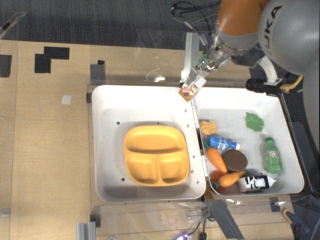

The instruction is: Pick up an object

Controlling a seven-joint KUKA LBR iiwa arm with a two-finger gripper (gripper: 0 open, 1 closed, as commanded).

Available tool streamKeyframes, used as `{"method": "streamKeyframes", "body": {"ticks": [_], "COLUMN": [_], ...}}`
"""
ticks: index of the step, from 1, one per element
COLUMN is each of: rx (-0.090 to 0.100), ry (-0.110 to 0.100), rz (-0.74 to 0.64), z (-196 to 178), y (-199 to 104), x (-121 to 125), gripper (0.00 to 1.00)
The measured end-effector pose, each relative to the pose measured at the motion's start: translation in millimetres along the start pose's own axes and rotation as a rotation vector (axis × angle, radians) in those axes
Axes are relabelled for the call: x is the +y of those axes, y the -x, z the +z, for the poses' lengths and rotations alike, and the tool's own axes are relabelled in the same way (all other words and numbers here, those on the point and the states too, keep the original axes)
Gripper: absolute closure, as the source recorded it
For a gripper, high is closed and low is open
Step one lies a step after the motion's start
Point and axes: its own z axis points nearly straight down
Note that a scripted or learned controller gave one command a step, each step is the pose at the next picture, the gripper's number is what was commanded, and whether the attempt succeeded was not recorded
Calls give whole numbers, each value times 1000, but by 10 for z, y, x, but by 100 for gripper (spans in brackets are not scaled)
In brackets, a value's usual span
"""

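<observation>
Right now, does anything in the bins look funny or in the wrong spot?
Mostly no. The yellow tray sits flat in the left bin. The toys in the right bin are heaped against its near-left corner: two carrots, a brown disc and a blue bottle lie jumbled together. The hand hangs over the divider.

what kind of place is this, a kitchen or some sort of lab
Most likely a robotics lab bench, not a kitchen. A grey KUKA arm reaches over two shallow white bins; one holds a yellow divided tray, the other toy food such as carrots and a green bottle.
</observation>
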Motion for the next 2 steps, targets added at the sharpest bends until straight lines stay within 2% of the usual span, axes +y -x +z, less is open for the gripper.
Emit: {"method": "streamKeyframes", "body": {"ticks": [1,2], "rx": [1,-2], "ry": [-1,1], "rz": [-93,-244], "z": [434,-638], "y": [-414,-134], "x": [287,-43], "gripper": [100,100]}}
